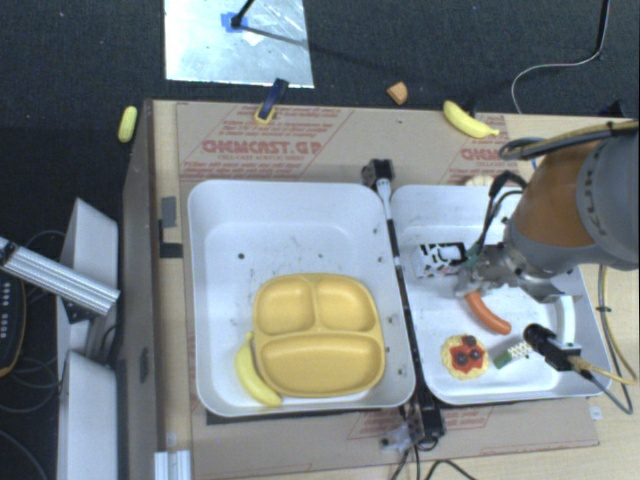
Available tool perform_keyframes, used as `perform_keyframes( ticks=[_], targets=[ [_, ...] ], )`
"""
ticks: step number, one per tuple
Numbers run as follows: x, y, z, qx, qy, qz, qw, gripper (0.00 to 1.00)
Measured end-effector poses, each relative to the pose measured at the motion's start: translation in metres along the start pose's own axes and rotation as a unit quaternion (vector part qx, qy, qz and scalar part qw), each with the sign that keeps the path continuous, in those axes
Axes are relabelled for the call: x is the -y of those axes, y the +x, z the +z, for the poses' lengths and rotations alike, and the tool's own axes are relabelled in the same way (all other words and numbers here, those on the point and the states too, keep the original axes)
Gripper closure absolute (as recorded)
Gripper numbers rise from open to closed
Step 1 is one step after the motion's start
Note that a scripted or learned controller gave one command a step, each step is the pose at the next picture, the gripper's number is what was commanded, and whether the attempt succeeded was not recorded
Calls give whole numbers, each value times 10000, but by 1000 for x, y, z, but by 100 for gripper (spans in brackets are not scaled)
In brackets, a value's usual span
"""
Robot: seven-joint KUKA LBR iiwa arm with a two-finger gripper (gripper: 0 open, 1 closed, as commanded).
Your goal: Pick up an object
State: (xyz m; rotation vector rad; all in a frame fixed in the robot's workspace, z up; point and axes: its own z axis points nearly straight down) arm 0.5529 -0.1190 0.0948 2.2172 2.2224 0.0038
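The sausage (pixel 488 314) beside the tool (pixel 472 282), whose opening I cannot tell, looks light, slick and stiff, so pinch across its middle.

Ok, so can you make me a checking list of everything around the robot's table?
Surface: bench bearing a left bin and a right bin, both white.
Job's things: right bin has an orange sausage, a toy pizza, a small white block and a black-and-white piece. Left bin has a yellow divided plate with a banana at its near-left edge.
Clutter: second banana and a blue-and-yellow clip on the bench's far edge.
Grippers: claw low in the right bin, beside the sausage's upper end.
Cables: pale cable on the floor.
Surroundings: dark carpet, shiny sheet, small yellow thing, brown lump.
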Motion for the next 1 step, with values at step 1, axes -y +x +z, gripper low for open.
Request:
perform_keyframes(
  ticks=[1],
  targets=[
    [40,52,-90,-2,2,-4,10000,100]
  ],
)
